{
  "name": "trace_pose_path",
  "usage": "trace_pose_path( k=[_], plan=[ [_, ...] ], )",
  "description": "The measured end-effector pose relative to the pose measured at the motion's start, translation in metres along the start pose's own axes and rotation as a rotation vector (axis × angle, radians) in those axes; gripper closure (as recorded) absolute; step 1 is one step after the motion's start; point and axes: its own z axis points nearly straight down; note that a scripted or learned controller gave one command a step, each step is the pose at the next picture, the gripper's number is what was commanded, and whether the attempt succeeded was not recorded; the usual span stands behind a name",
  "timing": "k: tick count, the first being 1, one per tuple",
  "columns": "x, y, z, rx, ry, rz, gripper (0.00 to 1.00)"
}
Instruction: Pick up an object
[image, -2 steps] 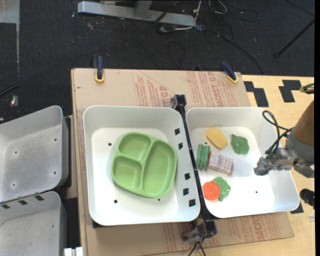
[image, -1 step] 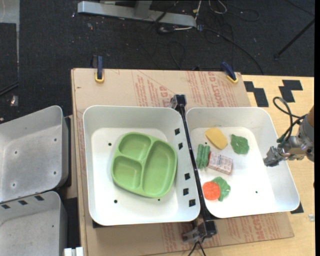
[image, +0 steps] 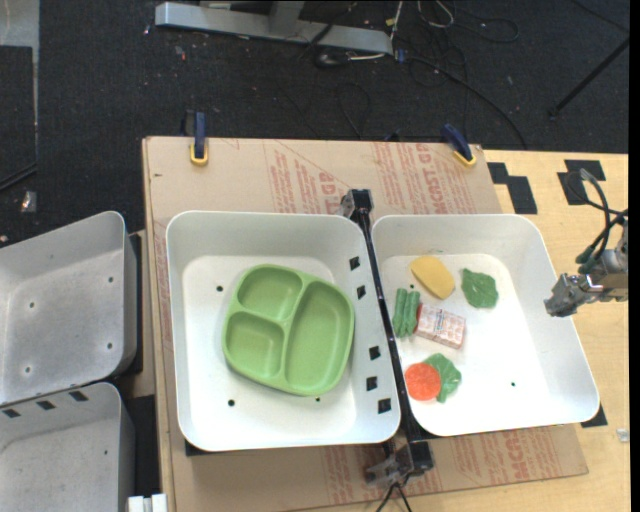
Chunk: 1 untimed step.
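The right bin (image: 520, 400) holds several small items: a yellow piece (image: 432, 277), a green leafy piece (image: 479, 288), a green ribbed piece (image: 405, 311), a pink-and-white packet (image: 441, 326) and a red round piece with a green leaf (image: 430, 379). My gripper (image: 566, 296) sits at the right edge of this bin, just past its rim, well to the right of the items. Nothing shows between its tips.
The left bin (image: 200, 400) holds a green divided tray (image: 289, 329). A black divider (image: 376, 310) runs between the two bins. Both stand on a cardboard sheet (image: 300, 175) clamped at the back. Grey metal trays (image: 62, 290) lie at the far left.
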Motion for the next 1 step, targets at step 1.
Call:
trace_pose_path(
  k=[1],
  plan=[
    [0.0512, 0.0066, -0.0058, 0.004, 0.004, -0.004, 1.00]
  ],
)
